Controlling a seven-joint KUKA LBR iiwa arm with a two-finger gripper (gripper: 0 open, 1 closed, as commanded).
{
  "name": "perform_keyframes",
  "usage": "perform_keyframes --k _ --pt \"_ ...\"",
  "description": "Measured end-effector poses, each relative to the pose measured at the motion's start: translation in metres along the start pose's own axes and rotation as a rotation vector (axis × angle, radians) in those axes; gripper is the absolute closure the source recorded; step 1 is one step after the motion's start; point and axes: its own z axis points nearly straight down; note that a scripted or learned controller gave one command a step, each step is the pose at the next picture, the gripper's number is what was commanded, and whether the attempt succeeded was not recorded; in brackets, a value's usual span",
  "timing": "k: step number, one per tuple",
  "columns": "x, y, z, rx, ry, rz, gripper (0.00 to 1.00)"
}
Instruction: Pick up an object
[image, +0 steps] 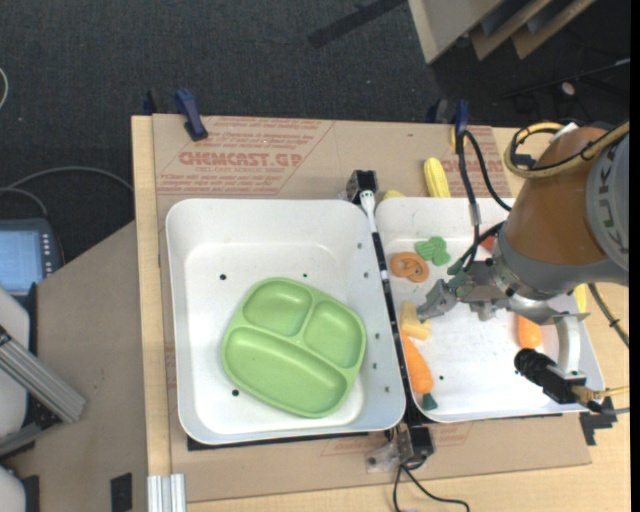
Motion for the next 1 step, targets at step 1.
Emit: perform_keyframes --k 1 --pt "0.0 0.0 0.0 0.0 0.0 0.0 0.0"
